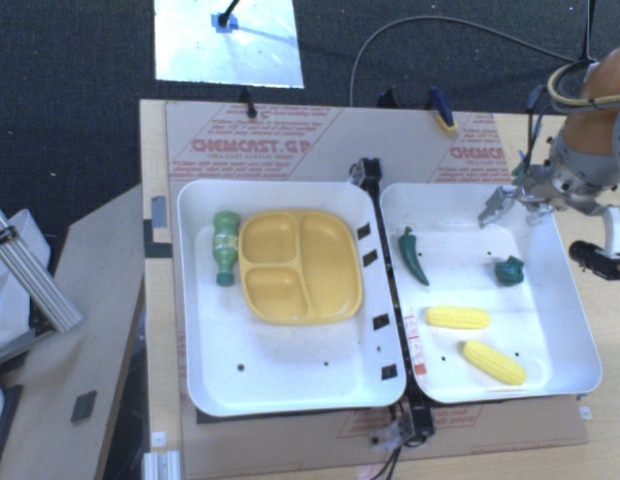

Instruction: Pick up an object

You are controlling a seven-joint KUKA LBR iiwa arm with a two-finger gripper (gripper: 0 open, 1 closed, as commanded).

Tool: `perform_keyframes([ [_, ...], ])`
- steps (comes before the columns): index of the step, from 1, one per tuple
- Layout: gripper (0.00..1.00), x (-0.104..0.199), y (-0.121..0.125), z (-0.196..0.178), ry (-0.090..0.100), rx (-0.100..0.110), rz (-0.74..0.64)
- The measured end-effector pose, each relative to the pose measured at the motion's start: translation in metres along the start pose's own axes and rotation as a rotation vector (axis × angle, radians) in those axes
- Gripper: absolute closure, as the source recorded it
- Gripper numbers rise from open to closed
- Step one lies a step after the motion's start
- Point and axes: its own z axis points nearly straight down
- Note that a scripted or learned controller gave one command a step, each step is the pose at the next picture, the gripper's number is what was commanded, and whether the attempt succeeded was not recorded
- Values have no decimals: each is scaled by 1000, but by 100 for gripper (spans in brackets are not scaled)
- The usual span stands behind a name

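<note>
Nearest the camera, in the right bin (580, 353), a yellow corn cob (493, 362) lies slanted by the front wall, and a second corn cob (457, 317) lies flat just behind it, the two close but apart. Further back, a small dark green broccoli-like piece (509, 270) sits near the right wall, and a green chili pepper (412, 255) lies along the left side, close to the divide between the bins. In the left bin (200, 368), a yellow divided plate (298, 266) rests in the middle, with a green bottle (225, 247) lying just beside its left edge, seemingly touching it. At the far right corner of the right bin, the gripper (517, 205) hangs over the back wall, its fingers spread apart with nothing between them, well apart from every object. Behind the bins, the desk (320, 133) carries printed protective sheeting, a blue clamp (442, 108) at its back edge.
</note>
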Motion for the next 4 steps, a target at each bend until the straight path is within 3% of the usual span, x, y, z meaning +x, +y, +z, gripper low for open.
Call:
perform_keyframes([
  [1, 0, 6, 1, 61, 1, 2, -1],
  [2, 0, 6, 2, 60, 0, -2, 0],
  [3, 100, 6, 3, 48, -2, -6, -3],
  [4, 100, 5, 3, 4, 0, -4, 0],
])
